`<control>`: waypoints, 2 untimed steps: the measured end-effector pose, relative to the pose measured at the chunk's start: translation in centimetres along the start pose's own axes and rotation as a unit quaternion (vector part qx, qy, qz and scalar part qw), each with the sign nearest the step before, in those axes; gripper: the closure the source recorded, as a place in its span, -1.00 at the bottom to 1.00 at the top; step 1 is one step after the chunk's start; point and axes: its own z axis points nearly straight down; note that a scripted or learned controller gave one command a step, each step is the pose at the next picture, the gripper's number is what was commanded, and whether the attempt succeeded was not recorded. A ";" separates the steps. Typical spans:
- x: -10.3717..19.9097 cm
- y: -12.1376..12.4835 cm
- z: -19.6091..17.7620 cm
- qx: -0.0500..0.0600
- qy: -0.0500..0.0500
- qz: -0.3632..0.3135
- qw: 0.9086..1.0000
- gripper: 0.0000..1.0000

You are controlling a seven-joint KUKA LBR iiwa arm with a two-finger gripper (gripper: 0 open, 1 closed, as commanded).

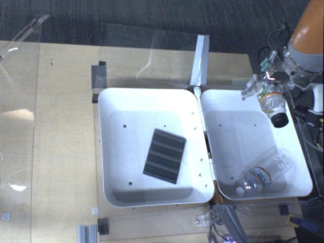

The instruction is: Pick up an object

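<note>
**A:** Start with the big things. What lies where?

**B:** The wooden bench [55,135] bears two white bins, the left bin [109,135] and the right bin [228,115], touching along their shared edge. The arm [311,29] comes in at about 2 o'clock, its orange band up in the corner.

**A:** And in the bins?

**B:** In the left bin, a dark ribbed slab [164,156] lies flat near the middle, turned so its long side runs from 1 o'clock to 7 o'clock. In the right bin, a clear plastic bottle [263,173] lies on its side toward 5 o'clock (crumpled-looking, with a blue label), close to the front wall.

**A:** Where is the thing being picked?

**B:** A smaller clear bottle [272,104] sits at the right bin's 1 o'clock corner, tilted, its black cap [279,119] pointing down toward 5 o'clock. Its upper end meets the gripper [264,87], which hangs over that same corner.

**A:** Is the gripper clenched on it?

**B:** I cannot tell; the metal parts and cables there run together, so the grasp itself is not readable.
</note>
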 end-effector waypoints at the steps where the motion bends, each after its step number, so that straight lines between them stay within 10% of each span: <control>1: -7.2 -4.2 5.4 0.000 -0.001 0.025 1.000 -1.00; 2: -6.2 -2.9 10.3 0.000 0.000 -0.060 0.998 -1.00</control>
